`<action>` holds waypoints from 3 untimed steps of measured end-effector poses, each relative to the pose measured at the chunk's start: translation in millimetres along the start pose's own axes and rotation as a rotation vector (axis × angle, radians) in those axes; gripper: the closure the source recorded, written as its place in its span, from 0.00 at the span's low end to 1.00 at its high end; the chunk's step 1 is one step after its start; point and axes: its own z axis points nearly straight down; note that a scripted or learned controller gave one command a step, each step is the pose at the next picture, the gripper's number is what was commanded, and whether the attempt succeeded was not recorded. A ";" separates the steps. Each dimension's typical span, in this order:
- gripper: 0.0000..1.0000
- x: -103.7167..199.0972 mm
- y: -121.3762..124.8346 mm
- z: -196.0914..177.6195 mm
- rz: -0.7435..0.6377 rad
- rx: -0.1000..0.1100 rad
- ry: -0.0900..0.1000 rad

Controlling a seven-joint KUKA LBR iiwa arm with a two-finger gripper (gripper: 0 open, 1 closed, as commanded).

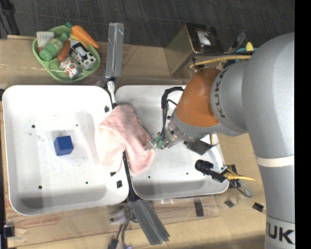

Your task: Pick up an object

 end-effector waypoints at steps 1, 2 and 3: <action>0.00 -0.2 -0.1 -0.2 0.001 0.000 0.000; 0.00 2.0 27.0 -1.2 -0.169 -0.003 -0.003; 1.00 1.8 27.1 -11.1 -0.169 -0.002 -0.003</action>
